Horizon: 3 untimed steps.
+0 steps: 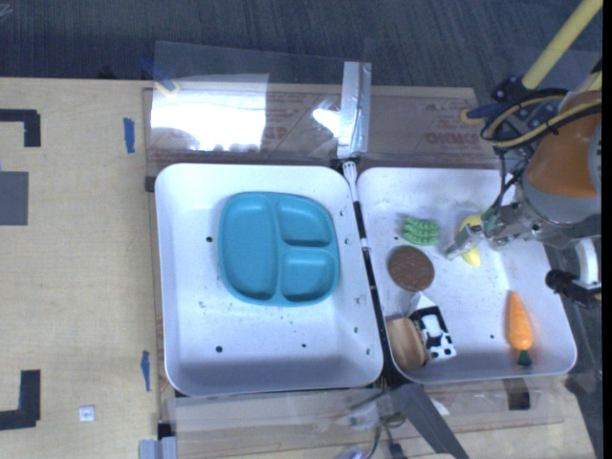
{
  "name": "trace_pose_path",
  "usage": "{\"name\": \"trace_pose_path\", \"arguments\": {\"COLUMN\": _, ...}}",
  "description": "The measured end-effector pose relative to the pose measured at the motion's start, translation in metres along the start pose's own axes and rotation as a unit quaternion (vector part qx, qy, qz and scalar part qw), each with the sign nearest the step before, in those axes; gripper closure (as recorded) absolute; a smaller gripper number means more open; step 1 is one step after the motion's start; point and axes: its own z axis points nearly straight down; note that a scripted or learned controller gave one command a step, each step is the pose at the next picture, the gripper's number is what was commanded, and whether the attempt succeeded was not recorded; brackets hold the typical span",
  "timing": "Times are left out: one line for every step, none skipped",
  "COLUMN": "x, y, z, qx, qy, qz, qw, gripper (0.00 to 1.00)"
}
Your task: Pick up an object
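Observation:
My gripper (466, 241) reaches in from the right and sits low in the right bin (478, 191), in its upper middle. A small yellow object (472, 228) lies right at the gripper's tip, partly covered by it. I cannot tell whether they touch. Just to the left are a green ridged object (419, 229) and a flat brown disc (411, 268). An orange carrot (518, 323) lies by the bin's right wall. At the bin's front left corner sit a tan rounded object (404, 342) and a black-and-white piece (435, 333).
The left bin (186, 285) bears a blue divided plate (279, 247). A clear plastic sheet and a metal strip (353, 108) stand behind the bins. Yellow and black cables (516, 103) hang by the arm at the upper right.

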Motion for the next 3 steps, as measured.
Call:
{"name": "trace_pose_path", "arguments": {"x": -0.002, "y": 0.001, "z": -0.012, "qx": -0.002, "qy": -0.001, "qz": 0.002, "qw": 1.0000, "gripper": 1.00}}
{"name": "trace_pose_path", "arguments": {"x": 0.025, "y": 0.052, "z": -0.103, "qx": -0.002, "qy": 0.000, "qz": 0.012, "qw": 0.9999, "gripper": 1.00}}
{"name": "trace_pose_path", "arguments": {"x": 0.111, "y": 0.019, "z": -0.113, "qx": 0.004, "qy": 0.002, "qz": 0.108, "qw": 0.9942, "gripper": 1.00}}
